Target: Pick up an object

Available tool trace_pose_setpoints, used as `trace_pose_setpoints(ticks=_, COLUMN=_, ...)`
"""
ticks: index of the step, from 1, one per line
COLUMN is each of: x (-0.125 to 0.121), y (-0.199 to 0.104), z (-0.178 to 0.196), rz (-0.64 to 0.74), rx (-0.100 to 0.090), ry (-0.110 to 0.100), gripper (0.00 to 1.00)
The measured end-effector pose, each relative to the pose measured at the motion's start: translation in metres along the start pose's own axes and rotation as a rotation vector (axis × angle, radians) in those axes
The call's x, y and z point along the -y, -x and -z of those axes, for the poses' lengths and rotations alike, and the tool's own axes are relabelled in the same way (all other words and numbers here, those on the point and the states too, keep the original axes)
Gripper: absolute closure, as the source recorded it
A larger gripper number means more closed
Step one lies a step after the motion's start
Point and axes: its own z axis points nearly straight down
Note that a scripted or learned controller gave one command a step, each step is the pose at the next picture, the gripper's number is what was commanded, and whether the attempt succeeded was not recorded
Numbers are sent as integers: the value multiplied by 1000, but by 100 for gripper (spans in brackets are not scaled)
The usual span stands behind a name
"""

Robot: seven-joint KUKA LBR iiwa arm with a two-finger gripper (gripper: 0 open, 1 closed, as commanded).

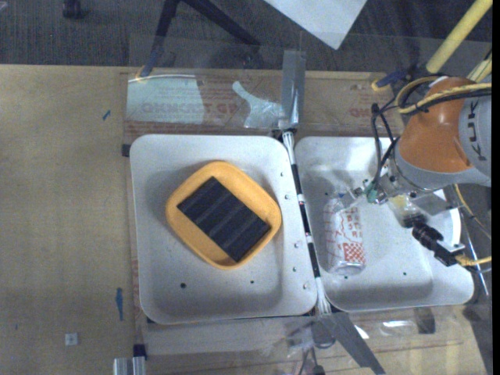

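A yellow, rounded-square object [223, 213] with a black ribbed top lies in the middle of the left bin [156, 287]. In the right bin [406, 283], a white packet with red lettering and a red checker pattern [346, 239] lies lengthwise near the left wall. My gripper [361, 191] hangs over the right bin, just above and to the right of the packet's far end. The grey wrist and orange band [431, 139] hide much of it. I see nothing held in it.
A divider ridge [301, 217] runs between the two bins. Black and yellow cables [433, 241] trail from the wrist over the right bin's right side. A clear plastic sheet [211, 104] lies on the bench behind the left bin.
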Motion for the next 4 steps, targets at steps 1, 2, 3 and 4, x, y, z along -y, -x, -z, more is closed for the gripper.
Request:
trace_pose_setpoints(ticks=1, x=0, y=0, z=0, rz=3, rx=0, ry=0, gripper=0)
trace_pose_setpoints(ticks=2, x=1, y=0, z=0, rz=-18, rx=-2, ry=-2, gripper=0)
trace_pose_setpoints(ticks=3, x=1, y=0, z=0, rz=-11, rx=-3, ry=-3, gripper=0)
trace_pose_setpoints(ticks=4, x=0, y=-1, z=0, rz=34, rx=-1, ry=-1, gripper=0)
